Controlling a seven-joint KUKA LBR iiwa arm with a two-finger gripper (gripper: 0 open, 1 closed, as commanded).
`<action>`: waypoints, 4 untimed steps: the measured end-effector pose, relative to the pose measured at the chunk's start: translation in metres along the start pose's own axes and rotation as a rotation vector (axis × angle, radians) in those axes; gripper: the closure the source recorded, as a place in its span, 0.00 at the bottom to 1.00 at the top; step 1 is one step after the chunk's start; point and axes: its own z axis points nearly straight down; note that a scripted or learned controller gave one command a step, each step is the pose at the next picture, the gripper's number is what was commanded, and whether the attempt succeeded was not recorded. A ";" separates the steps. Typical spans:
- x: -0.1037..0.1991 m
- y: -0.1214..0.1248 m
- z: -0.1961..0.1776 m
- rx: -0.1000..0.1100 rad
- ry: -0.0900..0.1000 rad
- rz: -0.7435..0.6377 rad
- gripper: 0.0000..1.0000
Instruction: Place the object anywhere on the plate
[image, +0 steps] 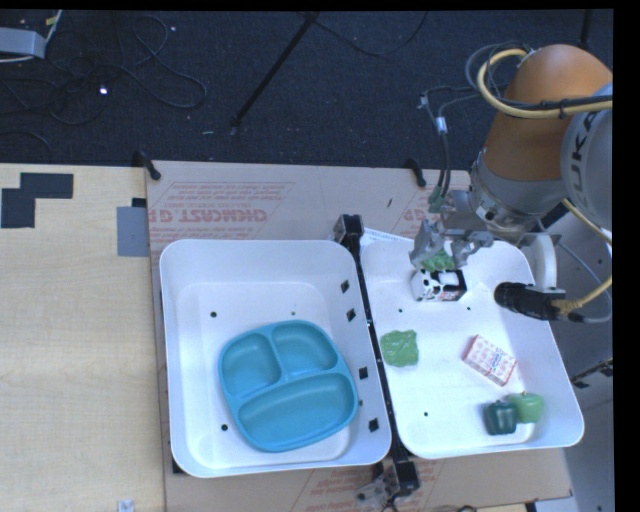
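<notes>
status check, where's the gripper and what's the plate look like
Gripper low over the right bin's far end, at a black-and-white object. Blue plate in left bin, nothing on it. Divider between bins to cross.

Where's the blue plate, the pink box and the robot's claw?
blue plate (288, 388): camera view, middle of the plate, left bin.
pink box (489, 360): camera view, its top face, right bin.
claw (438, 266): camera view, between its fingertips, over a black-and-white object.

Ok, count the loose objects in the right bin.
4: a black-and-white item under the gripper, a green lump near the divider, a pink box, a green toy in the near corner.
</notes>
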 end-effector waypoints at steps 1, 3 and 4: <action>0.051 0.011 0.004 -0.001 -0.001 0.000 1.00; 0.152 -0.003 0.024 0.002 0.000 -0.001 1.00; 0.193 0.004 0.029 0.000 -0.001 0.001 1.00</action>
